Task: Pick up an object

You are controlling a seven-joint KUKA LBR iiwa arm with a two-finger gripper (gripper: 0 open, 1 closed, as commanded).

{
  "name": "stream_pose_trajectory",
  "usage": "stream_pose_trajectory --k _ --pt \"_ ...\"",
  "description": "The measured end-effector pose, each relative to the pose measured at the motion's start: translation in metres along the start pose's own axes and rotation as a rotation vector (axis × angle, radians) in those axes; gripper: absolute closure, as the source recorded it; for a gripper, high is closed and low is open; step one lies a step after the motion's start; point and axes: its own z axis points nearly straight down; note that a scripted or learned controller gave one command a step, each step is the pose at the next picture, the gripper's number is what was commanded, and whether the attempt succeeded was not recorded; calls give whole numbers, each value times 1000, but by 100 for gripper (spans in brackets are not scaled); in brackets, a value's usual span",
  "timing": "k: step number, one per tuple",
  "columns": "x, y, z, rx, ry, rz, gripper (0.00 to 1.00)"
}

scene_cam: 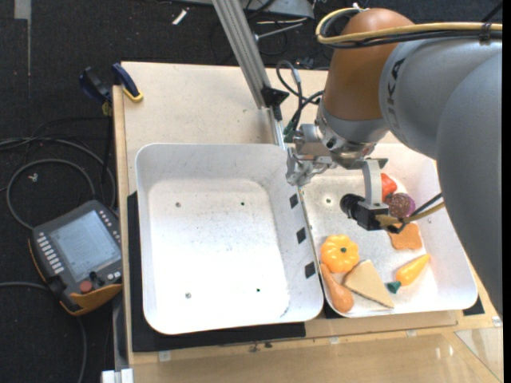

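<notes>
Right-hand bin point(339, 196) holds pumpkin point(340, 254), carrot point(338, 293) and wedge point(369, 282) near the tool point(302, 167), open or closed I cannot tell.

I'm looking down into a robotics lab, no question. A grey industrial arm point(431, 78) with an orange band hangs over a plain pale-board bench point(200, 102) carrying two white bins point(152, 166). On the dark carpet to the left lies a teach pendant point(80, 254), with black cables point(38, 163) looping beside it. An aluminium rail point(243, 42) slants up from the bench, more wiring tangled behind it. Plastic toy food point(340, 254) in the bin nearer the arm says test rig, not kitchen.
</notes>
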Motion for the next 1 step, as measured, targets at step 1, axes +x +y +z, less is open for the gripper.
stream_pose_trajectory --k 1 --pt "55 19 -8 -1 1 -1 100"
